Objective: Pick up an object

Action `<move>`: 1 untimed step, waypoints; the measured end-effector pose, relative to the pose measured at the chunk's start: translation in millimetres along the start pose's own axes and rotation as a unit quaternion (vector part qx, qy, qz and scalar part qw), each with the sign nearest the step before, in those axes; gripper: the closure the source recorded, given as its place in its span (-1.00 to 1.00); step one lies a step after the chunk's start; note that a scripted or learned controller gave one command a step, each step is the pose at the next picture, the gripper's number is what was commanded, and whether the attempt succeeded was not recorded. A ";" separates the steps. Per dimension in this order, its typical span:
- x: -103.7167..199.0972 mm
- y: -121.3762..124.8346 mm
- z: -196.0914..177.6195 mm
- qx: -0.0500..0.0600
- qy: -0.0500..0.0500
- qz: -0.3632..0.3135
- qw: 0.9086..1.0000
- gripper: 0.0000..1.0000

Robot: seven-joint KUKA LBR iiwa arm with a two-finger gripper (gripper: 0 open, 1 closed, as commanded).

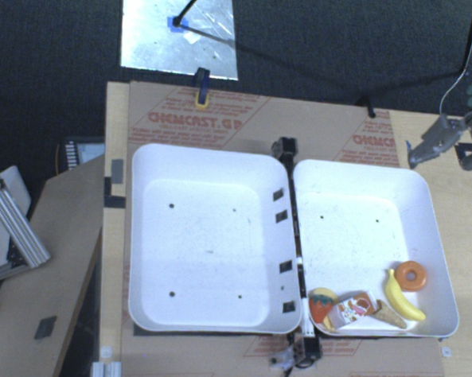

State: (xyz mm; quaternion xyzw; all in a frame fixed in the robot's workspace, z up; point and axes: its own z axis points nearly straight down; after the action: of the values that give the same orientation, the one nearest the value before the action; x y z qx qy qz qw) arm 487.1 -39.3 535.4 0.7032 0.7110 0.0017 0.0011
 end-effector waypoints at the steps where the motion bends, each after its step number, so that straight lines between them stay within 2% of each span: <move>1: 58.8 0.1 0.2 0.000 0.000 0.000 1.000 -1.00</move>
State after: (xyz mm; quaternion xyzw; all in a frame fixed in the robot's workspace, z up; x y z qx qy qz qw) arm 486.6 19.5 535.2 0.7034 0.7108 0.0018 0.0006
